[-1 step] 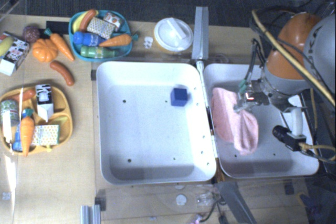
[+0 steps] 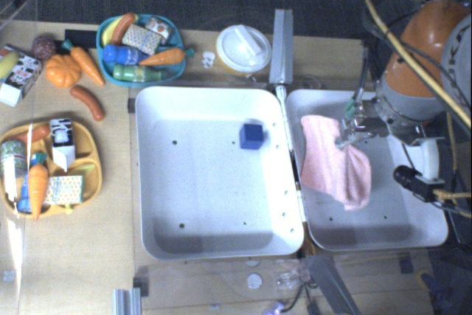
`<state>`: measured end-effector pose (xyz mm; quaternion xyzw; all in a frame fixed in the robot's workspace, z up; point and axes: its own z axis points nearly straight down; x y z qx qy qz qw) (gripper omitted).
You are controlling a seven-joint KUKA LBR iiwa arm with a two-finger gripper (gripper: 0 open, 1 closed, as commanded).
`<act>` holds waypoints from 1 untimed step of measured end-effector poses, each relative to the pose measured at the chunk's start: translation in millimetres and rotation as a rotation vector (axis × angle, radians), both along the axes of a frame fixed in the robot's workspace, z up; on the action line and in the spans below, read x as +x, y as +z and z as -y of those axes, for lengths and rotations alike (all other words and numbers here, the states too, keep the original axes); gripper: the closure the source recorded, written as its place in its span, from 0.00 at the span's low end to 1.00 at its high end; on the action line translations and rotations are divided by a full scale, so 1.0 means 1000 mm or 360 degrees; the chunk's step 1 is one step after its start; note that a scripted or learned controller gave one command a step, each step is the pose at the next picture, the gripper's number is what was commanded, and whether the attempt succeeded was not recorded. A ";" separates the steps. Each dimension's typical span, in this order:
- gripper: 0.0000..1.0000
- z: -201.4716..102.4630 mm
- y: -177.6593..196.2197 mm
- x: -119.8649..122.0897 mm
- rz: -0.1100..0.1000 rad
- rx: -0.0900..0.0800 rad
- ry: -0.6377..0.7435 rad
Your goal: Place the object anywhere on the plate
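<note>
Looming nearest with the arm (image 2: 431, 63), lowering the tool (image 2: 352, 125) onto the pink cloth (image 2: 335, 162) bunching just beneath it, likely for lifting; clenched or released, not telling. Leaving the blue cube (image 2: 252, 135) well leftward.

No words or numbers are showing clearly enough to read. The small box (image 2: 140, 38) in the blue bowl (image 2: 110, 71) is showing a busy print, maybe letters, but it is too blurry to tell. The black-and-white carton (image 2: 62, 141) on the yellow plate (image 2: 90, 175) and the patterned packet (image 2: 65, 189) beside it are looking printed too, but nothing is readable.
</note>
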<state>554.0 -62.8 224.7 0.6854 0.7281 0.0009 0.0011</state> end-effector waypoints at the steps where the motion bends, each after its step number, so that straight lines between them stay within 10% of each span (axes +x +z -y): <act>1: 1.00 -0.047 -0.007 0.009 0.0000 -0.0001 0.0644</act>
